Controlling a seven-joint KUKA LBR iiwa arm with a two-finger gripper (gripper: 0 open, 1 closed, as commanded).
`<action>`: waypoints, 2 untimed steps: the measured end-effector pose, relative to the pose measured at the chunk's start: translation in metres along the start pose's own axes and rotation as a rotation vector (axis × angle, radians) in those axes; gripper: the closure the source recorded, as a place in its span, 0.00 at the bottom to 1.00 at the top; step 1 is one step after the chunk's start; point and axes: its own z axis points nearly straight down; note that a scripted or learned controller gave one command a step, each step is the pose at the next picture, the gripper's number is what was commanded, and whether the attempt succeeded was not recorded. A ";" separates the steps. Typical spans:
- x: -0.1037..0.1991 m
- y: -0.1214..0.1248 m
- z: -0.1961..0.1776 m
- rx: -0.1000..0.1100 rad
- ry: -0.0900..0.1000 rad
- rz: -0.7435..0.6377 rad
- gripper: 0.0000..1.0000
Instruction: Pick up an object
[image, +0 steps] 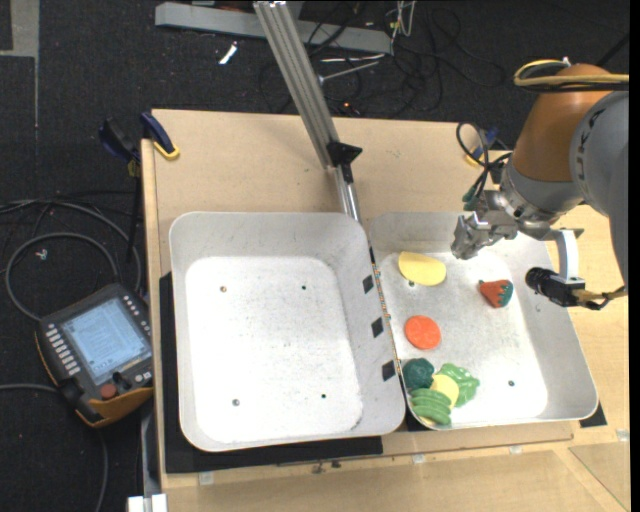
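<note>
The right bin (555, 385) holds several small things: a yellow lemon-shaped piece (422, 269), a red strawberry with a green top (496, 292), an orange disc (422, 331), and a cluster of green and yellow pieces (439, 387) at the front left corner. My gripper (468, 242) hangs over the back of this bin, just right of the yellow piece and left of the strawberry. Nothing shows between its fingers.
The left bin (200, 235) lies beside the right one. A slanted metal pole (305, 85) crosses the back of the bench. A teach pendant (95, 345) rests on the floor at left. Cables hang by the arm's wrist (560, 285).
</note>
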 end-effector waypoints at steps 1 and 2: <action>-0.006 -0.005 -0.050 0.000 -0.001 0.002 1.00; -0.006 -0.003 -0.103 0.000 0.000 -0.001 1.00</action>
